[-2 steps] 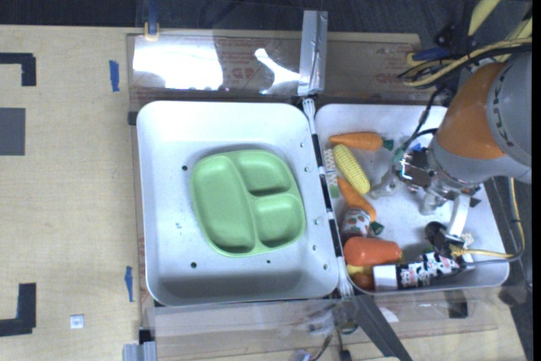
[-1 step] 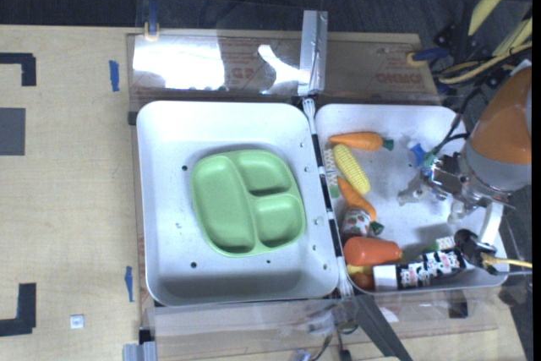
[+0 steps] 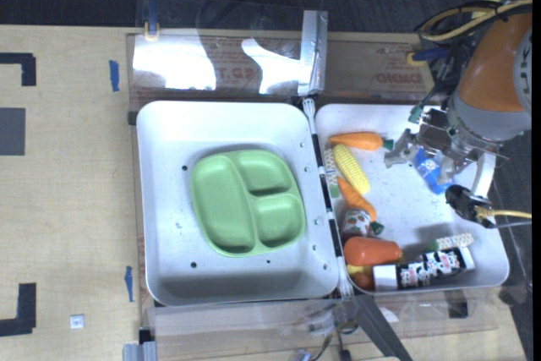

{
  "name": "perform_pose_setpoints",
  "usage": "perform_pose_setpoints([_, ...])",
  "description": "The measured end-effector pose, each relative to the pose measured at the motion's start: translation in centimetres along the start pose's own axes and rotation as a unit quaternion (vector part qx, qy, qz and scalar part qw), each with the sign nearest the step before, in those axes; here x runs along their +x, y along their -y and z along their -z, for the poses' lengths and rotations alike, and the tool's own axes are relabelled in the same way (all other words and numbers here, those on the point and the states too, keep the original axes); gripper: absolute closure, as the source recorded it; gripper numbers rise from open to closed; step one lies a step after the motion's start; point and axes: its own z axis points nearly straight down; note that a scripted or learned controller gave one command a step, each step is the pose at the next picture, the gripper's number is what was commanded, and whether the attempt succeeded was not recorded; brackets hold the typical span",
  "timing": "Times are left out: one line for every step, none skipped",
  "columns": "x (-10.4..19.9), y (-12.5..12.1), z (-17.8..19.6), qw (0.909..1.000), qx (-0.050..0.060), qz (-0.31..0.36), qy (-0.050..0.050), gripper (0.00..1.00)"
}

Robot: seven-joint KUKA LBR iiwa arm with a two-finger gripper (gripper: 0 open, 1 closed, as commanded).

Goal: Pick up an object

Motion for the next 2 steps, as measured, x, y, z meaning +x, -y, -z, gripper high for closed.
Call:
perform_pose_setpoints([1.8,3.8,-0.4,0.9995,0.002,0.032,0.0,0.0])
perform_pose_setpoints([1.6,3.4,-8.2,0.9984,-0.013,0.054,-0.004,0.0])
